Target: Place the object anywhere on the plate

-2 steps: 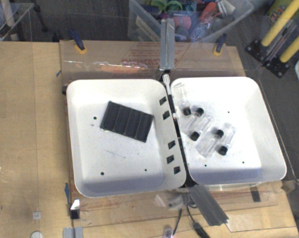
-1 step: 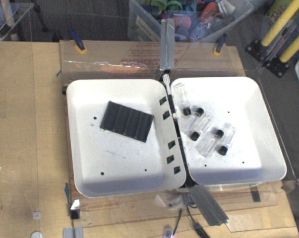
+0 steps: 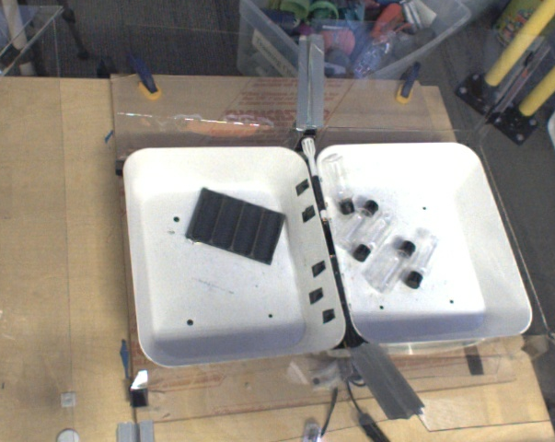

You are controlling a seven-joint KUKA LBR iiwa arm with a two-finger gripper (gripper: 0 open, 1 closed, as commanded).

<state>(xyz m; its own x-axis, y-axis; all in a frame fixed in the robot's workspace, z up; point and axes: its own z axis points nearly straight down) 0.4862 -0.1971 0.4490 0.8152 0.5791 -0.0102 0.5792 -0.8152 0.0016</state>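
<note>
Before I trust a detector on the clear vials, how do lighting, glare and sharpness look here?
Camera view: even, soft light, faint shadows; the image is slightly soft overall. The white right bin washes out the clear vials, so mainly their black caps read. The dark plate in the left bin stands out sharply. Plastic sheeting behind shows mild sheen.

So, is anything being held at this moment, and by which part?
Nothing is seen held: the dark ribbed rectangular plate lies in the left white bin, and the small clear black-capped vials lie loose in the right white bin.

A clear tub (image 3: 351, 17) of colourful toys sits behind the bins, beside yellow tubes (image 3: 535, 26).
</note>
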